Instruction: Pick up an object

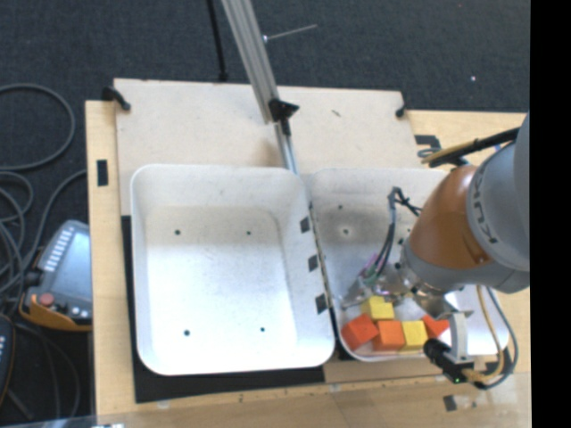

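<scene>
Camera view: hand (385,285) low over blocks (389,326) in right bin (343,205); grip state unclear.

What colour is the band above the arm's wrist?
Orange band, seen in the camera view.

The arm (500,221) is a thick grey cylinder with a rounded orange band (446,226) above the wrist. Thin cables (390,234), seemingly dark with green and purple strands, run beside the band toward the wrist.
</scene>
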`<action>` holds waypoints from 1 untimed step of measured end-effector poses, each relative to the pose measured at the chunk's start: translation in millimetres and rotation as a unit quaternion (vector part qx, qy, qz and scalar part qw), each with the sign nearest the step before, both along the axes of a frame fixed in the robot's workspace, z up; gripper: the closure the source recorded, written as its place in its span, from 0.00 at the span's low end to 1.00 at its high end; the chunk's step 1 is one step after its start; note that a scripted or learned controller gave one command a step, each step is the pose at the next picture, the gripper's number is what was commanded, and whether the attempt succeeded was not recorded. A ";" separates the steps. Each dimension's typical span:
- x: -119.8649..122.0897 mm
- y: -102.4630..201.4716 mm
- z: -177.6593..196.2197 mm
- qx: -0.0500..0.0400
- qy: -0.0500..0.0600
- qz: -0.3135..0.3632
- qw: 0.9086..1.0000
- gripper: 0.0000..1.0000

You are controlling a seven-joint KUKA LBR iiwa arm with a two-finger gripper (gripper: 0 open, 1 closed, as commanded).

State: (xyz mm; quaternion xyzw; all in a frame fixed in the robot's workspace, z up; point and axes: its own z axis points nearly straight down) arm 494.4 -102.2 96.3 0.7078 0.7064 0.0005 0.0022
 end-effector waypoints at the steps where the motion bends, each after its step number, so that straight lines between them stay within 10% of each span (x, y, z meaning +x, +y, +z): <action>1: 5.6 -53.7 13.8 -0.001 0.000 -0.001 1.000 0.00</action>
